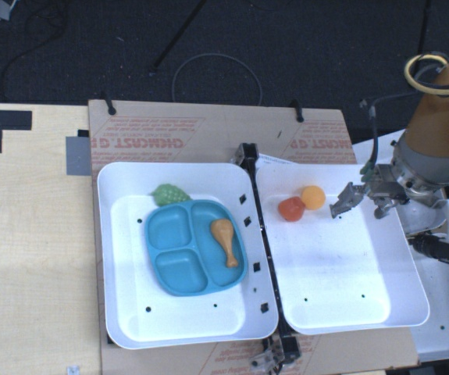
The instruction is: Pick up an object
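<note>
Four small items are spread over the two bins: a red ball (290, 208) and an orange ball (313, 197) are parked touching each other near the right bin's back-left corner. A tan drumstick (225, 241) is laid in the blue tray's right compartment, and a green leafy lump (170, 194) is tucked just behind that tray.

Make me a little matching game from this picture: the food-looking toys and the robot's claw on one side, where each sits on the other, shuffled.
Things:
1. chicken drumstick
2. green leafy toy
3. red ball
4. gripper

Places:
A. in the right bin, touching the orange ball
B. over the right bin's far right part, right of both balls
C. in the blue divided tray, in its right-hand compartment
D. in the left bin, against the tray's far edge

Pairs: 1-C, 2-D, 3-A, 4-B
</note>
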{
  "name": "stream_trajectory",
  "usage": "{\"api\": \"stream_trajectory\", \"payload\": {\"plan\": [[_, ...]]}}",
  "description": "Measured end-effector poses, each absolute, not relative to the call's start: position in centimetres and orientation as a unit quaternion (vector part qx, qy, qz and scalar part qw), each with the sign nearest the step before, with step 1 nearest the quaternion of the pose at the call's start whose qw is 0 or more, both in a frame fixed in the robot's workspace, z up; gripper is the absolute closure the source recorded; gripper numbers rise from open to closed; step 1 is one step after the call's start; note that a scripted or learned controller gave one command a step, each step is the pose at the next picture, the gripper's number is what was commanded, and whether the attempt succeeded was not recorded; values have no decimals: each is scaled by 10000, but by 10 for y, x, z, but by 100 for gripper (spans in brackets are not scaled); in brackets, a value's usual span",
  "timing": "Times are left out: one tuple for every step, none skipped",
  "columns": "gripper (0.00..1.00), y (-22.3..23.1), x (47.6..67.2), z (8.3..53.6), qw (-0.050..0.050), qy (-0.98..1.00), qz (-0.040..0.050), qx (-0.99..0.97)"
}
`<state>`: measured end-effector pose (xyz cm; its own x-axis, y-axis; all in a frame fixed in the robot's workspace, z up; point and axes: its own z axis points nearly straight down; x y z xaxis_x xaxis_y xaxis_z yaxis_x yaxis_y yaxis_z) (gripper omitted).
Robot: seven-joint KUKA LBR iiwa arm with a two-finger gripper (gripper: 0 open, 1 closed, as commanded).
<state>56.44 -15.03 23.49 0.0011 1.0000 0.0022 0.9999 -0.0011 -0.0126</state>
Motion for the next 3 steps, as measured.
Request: {"api": "stream_trajectory", "payload": {"plan": [[0, -150, 567, 240, 14, -7072, 8, -7070], [0, -149, 557, 193, 35, -7071, 21, -7071], [0, -147, 550, 130, 44, -7070, 25, -7072]]}}
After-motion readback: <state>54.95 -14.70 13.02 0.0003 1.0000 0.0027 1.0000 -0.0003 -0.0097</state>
